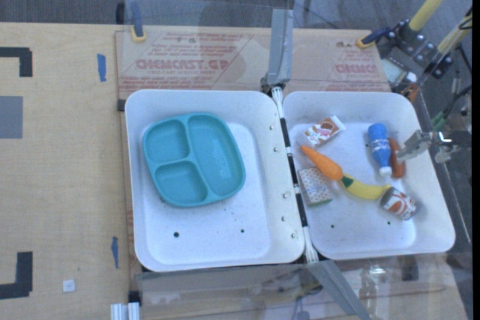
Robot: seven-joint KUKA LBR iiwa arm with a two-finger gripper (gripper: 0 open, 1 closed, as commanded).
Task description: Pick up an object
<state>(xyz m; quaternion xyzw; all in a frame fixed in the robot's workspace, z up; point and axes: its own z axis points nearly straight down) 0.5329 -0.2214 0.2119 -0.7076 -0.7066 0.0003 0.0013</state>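
Observation:
The right bin (431,236) holds several small items. A blue bottle (379,145) lies near its right side with a red sausage-like piece (397,163) beside it. A yellow banana (362,188), an orange carrot (323,163), a small printed carton (324,131), a speckled square block (316,186) and a small can (397,203) lie around them. My gripper (417,144) reaches in at the bin's right rim, just right of the bottle and sausage, low over them. Nothing is seen held in it.
The left bin (150,236) contains a teal divided plate (194,159). A clear panel and a cardboard sheet (187,60) stand behind the bins. Yellow rods and a clamp (420,41) sit at the back right. A ridge (289,168) separates the bins.

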